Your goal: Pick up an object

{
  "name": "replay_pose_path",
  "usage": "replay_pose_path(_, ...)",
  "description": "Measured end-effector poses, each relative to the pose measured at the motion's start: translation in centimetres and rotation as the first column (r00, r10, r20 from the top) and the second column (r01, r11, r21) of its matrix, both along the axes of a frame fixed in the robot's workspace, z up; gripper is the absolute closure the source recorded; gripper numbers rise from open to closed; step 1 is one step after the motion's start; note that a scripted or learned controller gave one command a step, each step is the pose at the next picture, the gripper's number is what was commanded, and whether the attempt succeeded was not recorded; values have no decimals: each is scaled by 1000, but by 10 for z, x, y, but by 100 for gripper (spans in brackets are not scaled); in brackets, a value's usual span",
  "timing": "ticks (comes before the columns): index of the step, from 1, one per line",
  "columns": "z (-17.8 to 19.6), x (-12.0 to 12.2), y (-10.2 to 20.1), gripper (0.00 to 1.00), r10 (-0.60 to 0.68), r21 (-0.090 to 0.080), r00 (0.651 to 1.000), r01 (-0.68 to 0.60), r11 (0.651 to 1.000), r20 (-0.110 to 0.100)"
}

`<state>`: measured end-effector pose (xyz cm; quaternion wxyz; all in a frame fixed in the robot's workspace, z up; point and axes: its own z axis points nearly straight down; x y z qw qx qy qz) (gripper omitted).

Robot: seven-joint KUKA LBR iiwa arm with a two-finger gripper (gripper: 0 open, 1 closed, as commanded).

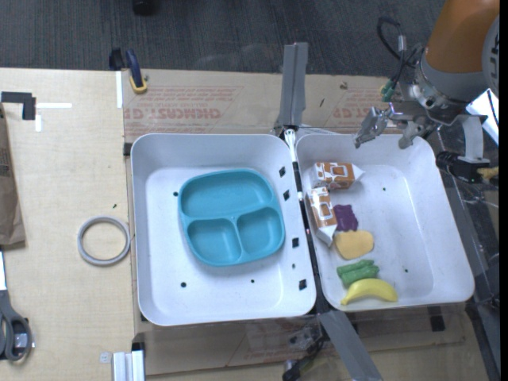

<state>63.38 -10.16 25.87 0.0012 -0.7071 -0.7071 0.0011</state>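
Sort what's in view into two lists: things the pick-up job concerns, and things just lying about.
Job: pincer, open above the right bin; in that bin a banana, green pod, yellow piece, purple piece, two snack packets.

Lying about: blue divided tray in the left bin, tape ring, scissors.

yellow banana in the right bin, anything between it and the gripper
Nothing visible blocks it. The gripper hangs open above the right bin's far edge, while the yellow banana lies at the near edge, top exposed. A green toy touches its far side, which may crowd a grasp.
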Motion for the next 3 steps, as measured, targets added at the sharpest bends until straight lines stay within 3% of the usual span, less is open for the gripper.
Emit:
replay_pose_path(1, -113, -23, 9, 0, -23, -1, 1000, 23, 1000, 0)
replay_pose_path(2, -163, -78, 3, 0, -66, -8, 998, 66, 998, 14)
replay_pose_path(3, -168, -107, -17, 0, 59, 1, 998, -59, 998, 1)
